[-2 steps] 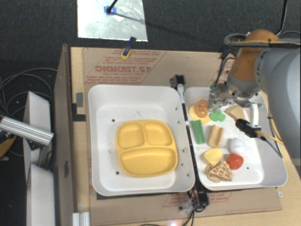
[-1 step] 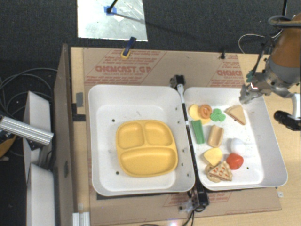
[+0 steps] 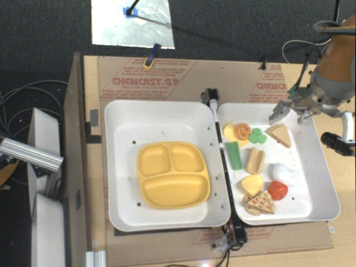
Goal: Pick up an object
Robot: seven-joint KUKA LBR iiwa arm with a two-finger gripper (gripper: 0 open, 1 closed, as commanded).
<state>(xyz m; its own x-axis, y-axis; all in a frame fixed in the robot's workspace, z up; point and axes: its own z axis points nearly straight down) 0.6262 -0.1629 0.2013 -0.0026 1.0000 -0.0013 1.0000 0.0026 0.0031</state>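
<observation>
hovering over the far right corner of the right white bin (image 3: pixel 325 196), the end effector (image 3: pixel 289 111) is spread open and grasps nothing; the tan triangular sandwich piece (image 3: pixel 280 134) lies just below-left of it, pointing down-right.

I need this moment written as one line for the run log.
gripper: open, holding nothing, above right bin far edge | nearest item: toy sandwich wedge | yellow divided plate: in left bin | pick: not started
</observation>
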